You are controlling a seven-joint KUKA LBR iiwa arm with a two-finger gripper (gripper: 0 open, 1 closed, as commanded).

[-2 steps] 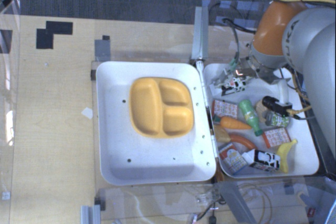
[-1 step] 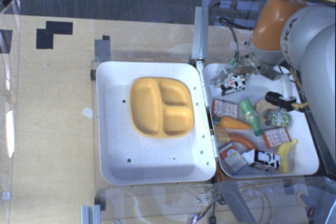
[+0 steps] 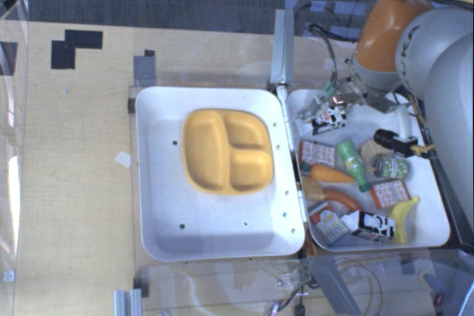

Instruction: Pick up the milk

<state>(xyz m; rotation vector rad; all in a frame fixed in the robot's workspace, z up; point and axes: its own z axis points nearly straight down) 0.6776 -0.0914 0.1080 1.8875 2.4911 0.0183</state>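
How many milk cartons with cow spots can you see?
2. One cow-spotted milk carton is at the far end of the right bin, near the gripper. The other milk carton lies at the near end beside the banana. More could be hidden under the arm.

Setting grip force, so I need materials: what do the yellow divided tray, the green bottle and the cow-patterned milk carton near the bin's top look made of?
The yellow divided tray looks like moulded matte plastic: rounded edges, even colour. The green bottle seems glossy plastic, showing highlights. The milk carton looks like printed card or plastic; too small to tell.
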